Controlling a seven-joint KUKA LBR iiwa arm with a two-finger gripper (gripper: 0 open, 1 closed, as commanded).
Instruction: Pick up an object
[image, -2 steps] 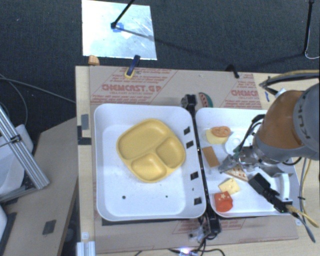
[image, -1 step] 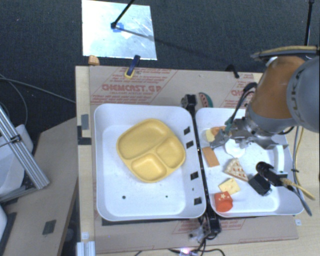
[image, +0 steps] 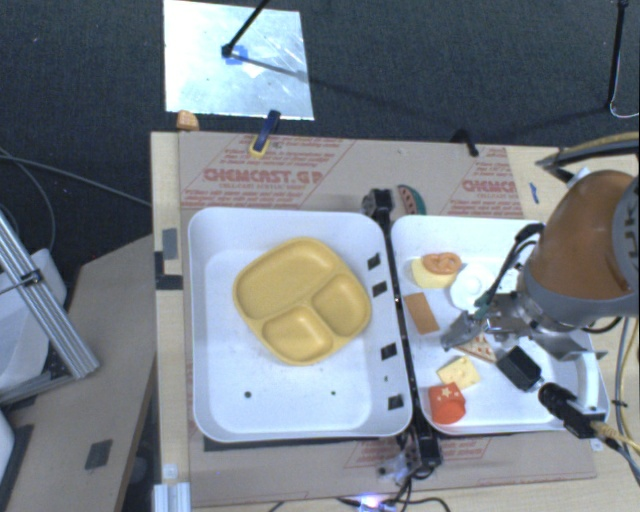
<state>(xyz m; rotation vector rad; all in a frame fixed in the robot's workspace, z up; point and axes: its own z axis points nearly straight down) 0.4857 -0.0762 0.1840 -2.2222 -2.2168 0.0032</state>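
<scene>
From my remote station I look down on the cardboard-topped counter (image: 330, 170), printed with red lettering, which carries two shallow white plastic bins side by side. The left white bin (image: 215, 400) holds a large yellow plastic plate with three compartments (image: 302, 300), lying flat near the bin's middle. The grey arm with its orange band (image: 590, 245) reaches in from the right over the right white bin (image: 500, 232), and its claw (image: 468, 330) hangs low at the middle of that bin; I cannot tell from here whether it is wide or narrow, nor whether anything sits in it. The pickable pieces lie in the right bin around the claw: a flat brown rectangular toy cracker (image: 421, 313) to its left near the divider, a round orange-and-cream toy pastry (image: 440, 265) toward the far side, a small white round piece (image: 466, 290) just beside that, a yellow cheese-like wedge (image: 459, 372) on the near side, and a small red toy tomato (image: 447, 402) near the front rim. A blue-and-yellow tool (image: 265, 133) rests at the counter's far edge.
</scene>
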